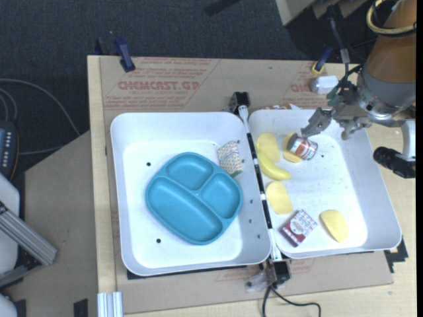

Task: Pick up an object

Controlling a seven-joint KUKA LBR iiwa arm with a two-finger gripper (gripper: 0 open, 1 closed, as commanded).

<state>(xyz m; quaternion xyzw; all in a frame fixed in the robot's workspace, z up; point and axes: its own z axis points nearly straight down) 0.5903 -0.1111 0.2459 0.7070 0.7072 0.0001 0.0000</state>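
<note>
You see a bright, even light from above; the two white bins shine almost overexposed, with little detail in their walls. Shadows stay short and soft. Around the gripper the picture is slightly blurred. Far left of it, the dark floor looks grainy.

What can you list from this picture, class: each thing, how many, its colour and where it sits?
bins: two, white, side by side on the bench
plate: one, blue, three sections, left bin
crumpled wrapper: one, pale patterned, left bin by the plate's upper right
banana: one, yellow, right bin, left side
can: one, red and white, right bin, at the tool
yellow lumps: two, right bin, lower half
packet: one, red, right bin, bottom
clamps: two, blue, bench's far edge
arm: one, grey and orange, right
tool: one, grey, above the can
</note>
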